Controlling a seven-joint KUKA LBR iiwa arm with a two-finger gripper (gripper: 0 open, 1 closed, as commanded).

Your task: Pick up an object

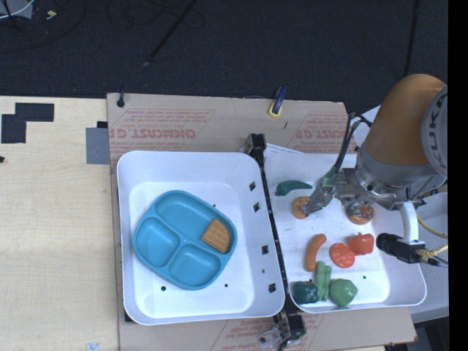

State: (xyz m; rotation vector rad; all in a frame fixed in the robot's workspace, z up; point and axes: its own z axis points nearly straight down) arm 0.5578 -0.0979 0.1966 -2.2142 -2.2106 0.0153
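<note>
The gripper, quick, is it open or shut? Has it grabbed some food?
Gripper: low in the right bin, beside a small round orange-brown piece; whether it grips anything cannot be told.

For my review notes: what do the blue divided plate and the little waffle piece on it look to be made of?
The blue plate looks like moulded plastic: one even colour, smooth rounded compartment walls, a soft semi-matte sheen. The waffle piece seems to be toy food, probably plastic or rubber; its tan surface shows a regular grid pattern and looks matte, though it is too small to be sure.
</note>
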